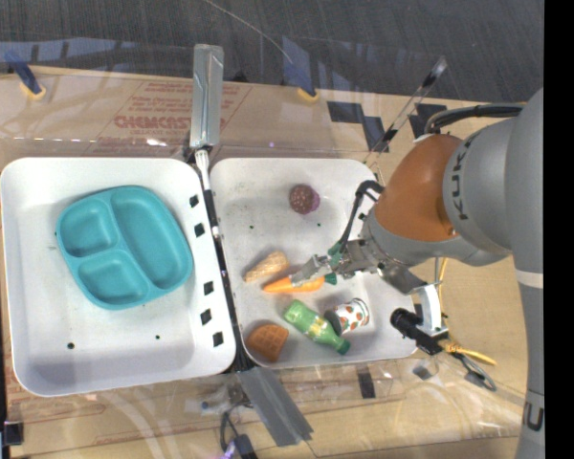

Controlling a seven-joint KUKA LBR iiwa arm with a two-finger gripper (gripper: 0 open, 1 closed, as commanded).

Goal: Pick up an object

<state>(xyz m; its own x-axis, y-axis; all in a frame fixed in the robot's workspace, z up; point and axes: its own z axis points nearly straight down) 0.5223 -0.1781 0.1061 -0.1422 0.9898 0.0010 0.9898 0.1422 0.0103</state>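
1. The desk (96, 113) is a pale wooden top with red print under clear sheeting, and it carries two shallow white bins side by side.
2. The arm (478, 199), grey with an orange band, reaches in from the right and bends down over the right bin's right half.
3. The left bin (38, 352) holds a teal divided plate (124, 247), which has three compartments and lies tilted toward the bin's upper left.
4. The right bin (258, 185) holds the small things, most of them gathered in its lower half.
5. The jaws (318, 269) point left, low over the middle of the right bin. Their tips sit right at the orange carrot (295, 283). The view is too small to tell whether they are apart or clamped on it.
6. A green bottle (316, 325) lies on its side below the carrot, slanting down to the right.
7. A tan bread roll (266, 268) lies just left of the jaws, touching the carrot's upper edge.
8. A round brown bun (267, 340) sits near the bin's lower edge, left of the bottle.
9. A small white can with red and dark print (352, 315) lies just beside the bottle's right end.
10. A dark purple-red ball (304, 198) rests alone in the upper part of the bin, well apart from the rest.
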